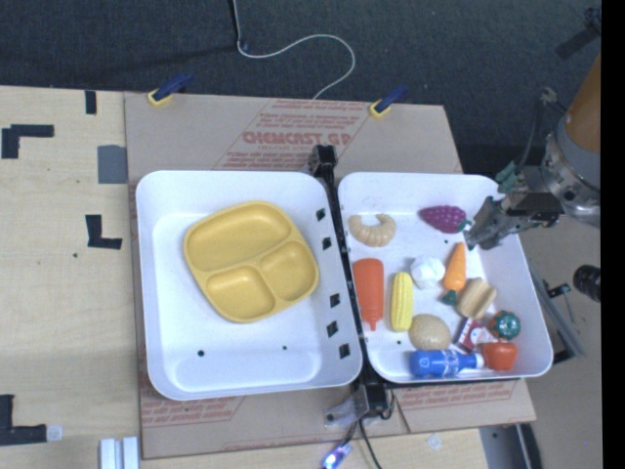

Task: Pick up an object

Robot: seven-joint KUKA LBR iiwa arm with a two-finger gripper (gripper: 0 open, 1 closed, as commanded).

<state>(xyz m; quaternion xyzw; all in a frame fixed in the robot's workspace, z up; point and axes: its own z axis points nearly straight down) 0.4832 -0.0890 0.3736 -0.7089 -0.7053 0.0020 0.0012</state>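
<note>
Nearest the lower rim of the right bin [532, 291] lie a blue bottle [441, 363], a red piece [499, 357] and a round tan potato [429, 332]. Above them stand a long orange sausage shape [368, 292], a yellow corn cob [401, 301] and a carrot [455, 267]; farther back, a pale croissant [374, 229] and purple grapes [442, 218]. The gripper [485, 226] reaches in from the right at a slant, over the bin's upper right part, just beside the grapes and carrot; how wide it stands, I cannot tell. The left bin [161, 291] holds a smooth yellow divided plate [251, 260], with bare white floor around it
</note>
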